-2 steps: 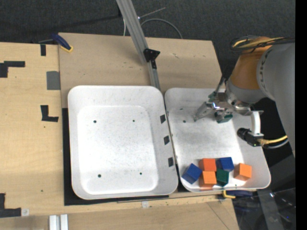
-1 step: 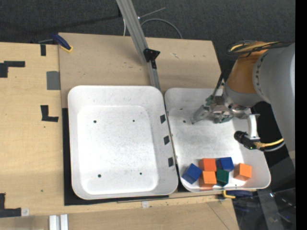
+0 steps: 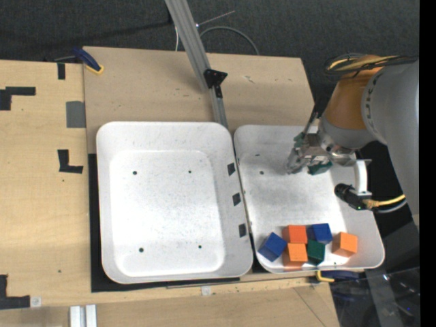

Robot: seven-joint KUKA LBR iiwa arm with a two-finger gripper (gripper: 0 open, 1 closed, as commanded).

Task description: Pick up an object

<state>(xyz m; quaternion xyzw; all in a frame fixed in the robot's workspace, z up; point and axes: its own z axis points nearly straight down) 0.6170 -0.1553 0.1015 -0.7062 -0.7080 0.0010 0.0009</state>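
Blocks lie clustered at the near end of the right bin (image 3: 272, 148): a blue block (image 3: 272, 246) at the left, an orange block (image 3: 296, 234) and a second blue block (image 3: 320, 232) behind, another orange block (image 3: 296, 253) and a green block (image 3: 315, 251) in front, and a lone orange block (image 3: 345, 243) at the right. The end effector (image 3: 304, 161) hangs over the bin's far part, well apart from them; whether it is apart or together cannot be told. The left bin (image 3: 163, 196) sits just beside on the bench (image 3: 41, 203)
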